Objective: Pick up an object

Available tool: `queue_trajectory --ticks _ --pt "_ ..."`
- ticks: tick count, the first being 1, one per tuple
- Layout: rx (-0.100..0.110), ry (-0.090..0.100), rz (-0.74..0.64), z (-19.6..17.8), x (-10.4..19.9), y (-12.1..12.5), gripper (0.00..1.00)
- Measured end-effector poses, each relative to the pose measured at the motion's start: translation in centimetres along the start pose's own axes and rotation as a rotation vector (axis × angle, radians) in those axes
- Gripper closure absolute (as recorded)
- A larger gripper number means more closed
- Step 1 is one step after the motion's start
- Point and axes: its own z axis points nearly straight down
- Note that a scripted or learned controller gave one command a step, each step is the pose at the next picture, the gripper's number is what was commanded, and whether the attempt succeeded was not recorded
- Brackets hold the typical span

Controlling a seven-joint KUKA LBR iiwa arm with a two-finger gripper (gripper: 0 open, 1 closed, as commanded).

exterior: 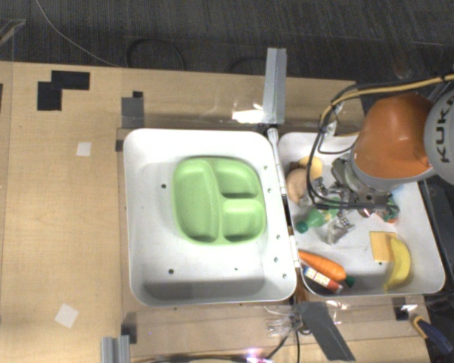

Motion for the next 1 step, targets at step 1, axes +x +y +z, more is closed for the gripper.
queue_trajectory --ticks 1 --pt "0.003 -0.003 0.002 -0.02 -0.14 0.60 0.00"
